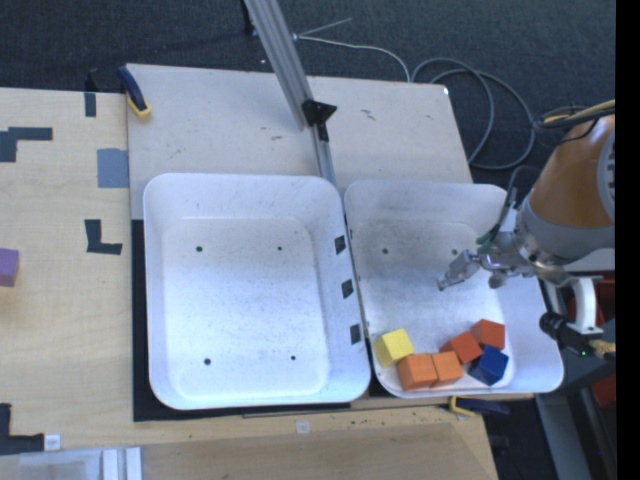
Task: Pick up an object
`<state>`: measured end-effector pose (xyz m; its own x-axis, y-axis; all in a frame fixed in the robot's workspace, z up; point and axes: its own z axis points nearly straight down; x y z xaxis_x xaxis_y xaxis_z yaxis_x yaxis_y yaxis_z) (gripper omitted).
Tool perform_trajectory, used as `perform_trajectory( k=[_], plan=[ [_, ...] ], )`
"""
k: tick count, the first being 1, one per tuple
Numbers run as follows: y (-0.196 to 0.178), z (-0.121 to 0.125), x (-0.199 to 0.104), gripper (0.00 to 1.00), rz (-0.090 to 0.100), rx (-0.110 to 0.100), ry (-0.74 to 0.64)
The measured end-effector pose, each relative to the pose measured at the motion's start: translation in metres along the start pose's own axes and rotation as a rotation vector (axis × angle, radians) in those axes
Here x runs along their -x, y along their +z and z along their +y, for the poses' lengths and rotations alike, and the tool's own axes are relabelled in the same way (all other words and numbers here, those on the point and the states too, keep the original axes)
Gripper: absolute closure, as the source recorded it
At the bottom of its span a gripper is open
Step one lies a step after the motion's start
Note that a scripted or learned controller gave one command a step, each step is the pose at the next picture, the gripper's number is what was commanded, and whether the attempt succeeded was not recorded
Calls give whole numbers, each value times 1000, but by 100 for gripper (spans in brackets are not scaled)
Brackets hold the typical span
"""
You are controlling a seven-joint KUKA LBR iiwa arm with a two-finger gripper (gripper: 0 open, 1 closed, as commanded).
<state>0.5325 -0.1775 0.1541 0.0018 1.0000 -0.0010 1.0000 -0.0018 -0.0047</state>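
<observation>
Down in the right bin point(420, 218), the pincer point(462, 271) hangs over the bare middle of the floor, reaching in from the right on the grey arm point(570, 203) with its orange band; whether it is released or clenched I cannot tell, and nothing shows in it. The blocks lie well apart from it, clustered along the bin's near rim, below and slightly right of the tip. Counted, there are six: one yellow block point(394, 345) at the left end, two orange blocks point(418, 370) point(446, 366) touching side by side, two darker red-orange blocks point(465, 347) point(489, 332) behind them, and one blue block point(489, 366) at the right end. The left bin point(240, 288) sits just beside the right one on the worktop point(60, 298), where one purple block point(8, 266) rests at the far left edge.
</observation>
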Motion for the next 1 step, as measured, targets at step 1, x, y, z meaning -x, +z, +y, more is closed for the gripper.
perform_trajectory(
  k=[1],
  plan=[
    [-26, -31, 3, 0, 1, 3, -1]
  ],
)
